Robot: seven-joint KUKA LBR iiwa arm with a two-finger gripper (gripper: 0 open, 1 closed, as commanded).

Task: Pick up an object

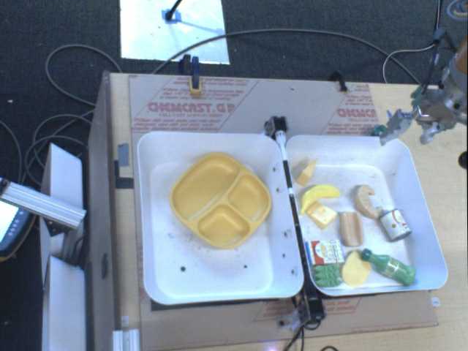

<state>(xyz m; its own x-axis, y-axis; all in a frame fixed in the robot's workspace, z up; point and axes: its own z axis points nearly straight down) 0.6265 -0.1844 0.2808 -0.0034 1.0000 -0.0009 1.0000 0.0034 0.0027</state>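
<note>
Currently the metal gripper (408,126) hovers beyond the right bin's (418,174) far right corner, jaws spread, grasping nothing. Smooth plastic food items, including a curved banana (319,194) and green bottle (389,267), lie inside that bin

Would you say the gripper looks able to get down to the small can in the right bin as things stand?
Probably yes. The gripper hangs above the right bin's far corner, and the can lies uncovered near the bin's right side. The bread piece sits close beside it, which may crowd one finger.
</note>
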